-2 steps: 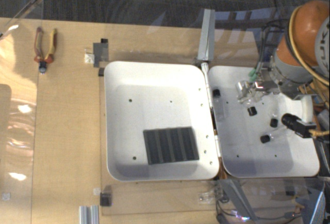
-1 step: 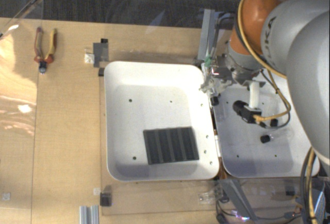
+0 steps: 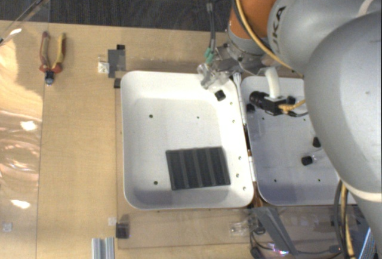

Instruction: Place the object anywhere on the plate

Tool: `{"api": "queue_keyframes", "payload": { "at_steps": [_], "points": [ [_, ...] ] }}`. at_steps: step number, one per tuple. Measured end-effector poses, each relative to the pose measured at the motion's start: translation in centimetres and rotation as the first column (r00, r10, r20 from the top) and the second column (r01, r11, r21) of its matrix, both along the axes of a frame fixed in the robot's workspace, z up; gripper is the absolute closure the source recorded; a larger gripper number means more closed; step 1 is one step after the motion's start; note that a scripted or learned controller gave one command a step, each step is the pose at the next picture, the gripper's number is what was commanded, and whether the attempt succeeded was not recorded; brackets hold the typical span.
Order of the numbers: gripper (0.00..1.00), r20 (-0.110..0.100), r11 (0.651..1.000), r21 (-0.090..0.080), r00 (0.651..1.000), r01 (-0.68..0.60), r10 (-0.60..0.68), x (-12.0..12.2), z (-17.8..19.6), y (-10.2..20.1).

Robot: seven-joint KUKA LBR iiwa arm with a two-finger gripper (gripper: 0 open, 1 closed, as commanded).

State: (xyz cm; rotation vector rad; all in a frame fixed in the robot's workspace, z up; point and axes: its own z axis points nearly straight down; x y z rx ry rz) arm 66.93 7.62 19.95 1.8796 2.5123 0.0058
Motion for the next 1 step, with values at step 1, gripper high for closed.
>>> {"api": "queue_keyframes", "payload": {
  "at_steps": [1],
  "points": [
    [1.0,-0.001,0.966,0.0,0.966,-0.258,0.258,-0.07,-3.67,9.92]
  ]
}}
